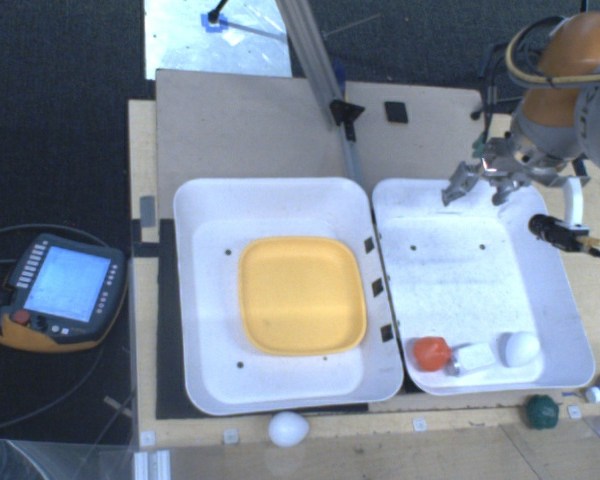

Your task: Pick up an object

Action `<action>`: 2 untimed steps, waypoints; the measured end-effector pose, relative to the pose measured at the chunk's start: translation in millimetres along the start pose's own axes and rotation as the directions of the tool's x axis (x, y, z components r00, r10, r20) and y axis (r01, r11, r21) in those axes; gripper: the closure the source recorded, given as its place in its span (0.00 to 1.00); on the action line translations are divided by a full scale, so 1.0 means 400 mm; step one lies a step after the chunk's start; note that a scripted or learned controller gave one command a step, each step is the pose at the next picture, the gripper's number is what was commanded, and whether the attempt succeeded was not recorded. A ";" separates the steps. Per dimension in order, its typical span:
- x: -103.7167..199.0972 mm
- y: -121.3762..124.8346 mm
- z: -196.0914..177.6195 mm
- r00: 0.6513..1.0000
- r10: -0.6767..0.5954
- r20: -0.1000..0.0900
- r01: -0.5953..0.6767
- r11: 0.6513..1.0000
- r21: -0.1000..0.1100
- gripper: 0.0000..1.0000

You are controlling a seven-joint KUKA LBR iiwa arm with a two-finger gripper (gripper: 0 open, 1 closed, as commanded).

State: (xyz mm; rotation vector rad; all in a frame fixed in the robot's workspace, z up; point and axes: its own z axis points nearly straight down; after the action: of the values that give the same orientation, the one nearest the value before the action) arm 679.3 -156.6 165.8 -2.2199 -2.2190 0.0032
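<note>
Left bin carries only a yellow plate, a white egg lies on the bench just below it, and the candidates sit along the right bin's near wall: red ball, white block, white ball. Looks like the approach step: gripper hangs over that bin's far edge, fingers spread, nothing between them, well apart from the cluster. Next move needs travel toward the near wall and a descent; the three are packed close against the wall, so finger clearance is tight.
</note>
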 end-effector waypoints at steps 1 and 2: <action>0.014 -0.008 0.152 1.000 -0.001 0.000 0.001 1.000 0.000 0.00; 0.013 -0.003 0.117 1.000 -0.002 0.001 0.002 1.000 -0.006 1.00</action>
State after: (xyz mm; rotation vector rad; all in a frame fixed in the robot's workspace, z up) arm 678.0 -151.5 119.1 -2.2217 -2.2249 -0.0023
